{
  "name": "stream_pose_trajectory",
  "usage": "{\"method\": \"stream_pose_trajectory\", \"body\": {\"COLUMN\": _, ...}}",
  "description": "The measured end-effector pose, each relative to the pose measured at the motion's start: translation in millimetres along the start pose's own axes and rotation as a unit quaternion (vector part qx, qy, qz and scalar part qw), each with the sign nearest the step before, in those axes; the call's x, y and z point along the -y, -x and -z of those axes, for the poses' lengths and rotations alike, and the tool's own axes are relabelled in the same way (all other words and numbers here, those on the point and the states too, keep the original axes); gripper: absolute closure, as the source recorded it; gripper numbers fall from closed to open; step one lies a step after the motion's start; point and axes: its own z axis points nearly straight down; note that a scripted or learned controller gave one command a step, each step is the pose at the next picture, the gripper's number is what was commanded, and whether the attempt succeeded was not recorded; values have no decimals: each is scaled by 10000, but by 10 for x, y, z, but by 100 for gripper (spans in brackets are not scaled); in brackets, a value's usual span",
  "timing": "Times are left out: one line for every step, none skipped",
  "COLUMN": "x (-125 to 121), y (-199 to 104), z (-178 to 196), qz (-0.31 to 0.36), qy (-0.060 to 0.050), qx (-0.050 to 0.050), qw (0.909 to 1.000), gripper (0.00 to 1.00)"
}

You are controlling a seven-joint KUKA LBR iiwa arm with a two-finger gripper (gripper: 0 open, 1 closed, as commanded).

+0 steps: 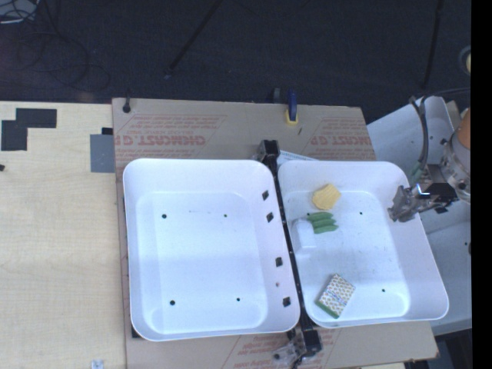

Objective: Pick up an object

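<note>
In the right bin point(419, 283) lie a yellow lumpy object point(326, 197) near the back, a green ridged piece point(322, 222) just below it, and a patterned white-and-green block point(336, 294) near the front. My gripper point(401, 208) hangs at the right bin's right rim, well to the right of the yellow and green pieces. Nothing shows between its fingers, and its fingertips are too dark and small to read.
The left bin point(138, 283) sits beside the right one, joined by a black divider with clips point(278, 237). Both rest on a cardboard sheet point(192, 133). A blue-and-yellow clamp point(292, 108) stands at the back edge.
</note>
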Motion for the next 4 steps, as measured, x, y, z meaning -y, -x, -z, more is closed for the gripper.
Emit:
{"method": "stream_pose_trajectory", "body": {"x": 474, "y": 662, "z": 576, "qz": -57, "qy": 96, "qx": 51, "qw": 9999, "gripper": 100}}
{"method": "stream_pose_trajectory", "body": {"x": 442, "y": 90, "z": -357, "qz": -6, "qy": 34, "qx": 8, "qw": 10000, "gripper": 100}}
{"method": "stream_pose_trajectory", "body": {"x": 431, "y": -913, "z": 361, "qz": 30, "qy": 104, "qx": 24, "qw": 9999, "gripper": 100}}
{"method": "stream_pose_trajectory", "body": {"x": 195, "y": -1476, "z": 963, "qz": 15, "qy": 109, "qx": 28, "qw": 9999, "gripper": 100}}
